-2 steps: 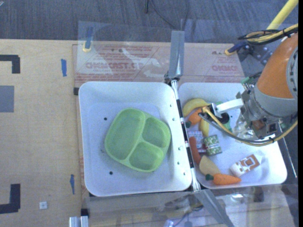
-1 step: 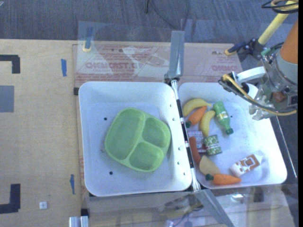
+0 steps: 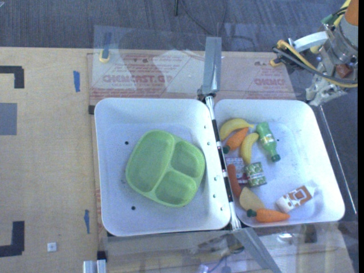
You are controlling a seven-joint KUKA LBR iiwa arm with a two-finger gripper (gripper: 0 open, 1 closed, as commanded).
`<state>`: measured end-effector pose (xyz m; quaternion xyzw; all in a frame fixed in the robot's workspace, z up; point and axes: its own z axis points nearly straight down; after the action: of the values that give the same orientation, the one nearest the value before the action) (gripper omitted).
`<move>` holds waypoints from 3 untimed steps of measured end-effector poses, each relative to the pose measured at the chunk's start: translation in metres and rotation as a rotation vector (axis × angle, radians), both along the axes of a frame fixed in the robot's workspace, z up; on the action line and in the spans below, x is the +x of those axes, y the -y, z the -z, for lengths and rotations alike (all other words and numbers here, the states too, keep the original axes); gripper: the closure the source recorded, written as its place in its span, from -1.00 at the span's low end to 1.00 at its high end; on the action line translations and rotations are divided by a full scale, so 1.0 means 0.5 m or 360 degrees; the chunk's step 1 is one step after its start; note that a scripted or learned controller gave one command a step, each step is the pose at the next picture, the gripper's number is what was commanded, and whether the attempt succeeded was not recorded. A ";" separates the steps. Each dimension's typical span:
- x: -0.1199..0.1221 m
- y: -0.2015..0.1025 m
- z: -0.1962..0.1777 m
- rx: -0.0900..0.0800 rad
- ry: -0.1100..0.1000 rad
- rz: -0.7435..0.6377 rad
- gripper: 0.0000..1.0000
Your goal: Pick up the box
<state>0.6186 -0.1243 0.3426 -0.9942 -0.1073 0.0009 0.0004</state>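
the box (image 3: 296, 198) lies in the right bin (image 3: 324, 152), well apart from the tool (image 3: 319, 91).

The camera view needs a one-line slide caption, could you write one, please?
Gripper above right bin; box lies untouched among toy food.

Robotics lab: taped bench (image 3: 45, 152), white bins (image 3: 108, 209).

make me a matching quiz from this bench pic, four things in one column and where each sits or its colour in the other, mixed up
Things:
1. divided plate
2. bottle
3. box
4. end effector

Descriptions:
A. white and orange, near the right bin's front right corner
B. light green, in the left bin
C. above the right bin's far right corner
D. dark green, near the right bin's far edge

Pairs: 1-B, 2-D, 3-A, 4-C
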 end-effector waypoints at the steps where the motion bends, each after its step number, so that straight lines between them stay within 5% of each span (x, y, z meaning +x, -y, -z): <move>1: -0.003 -0.206 0.152 0.0002 0.0001 -0.0029 1.00; 2: -0.023 -0.288 0.266 0.0002 0.0000 -0.0101 1.00; 3: -0.005 -0.268 0.235 0.0000 0.0002 -0.0164 1.00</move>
<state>0.6162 0.0098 0.2251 -0.9874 -0.1585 0.0003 0.0004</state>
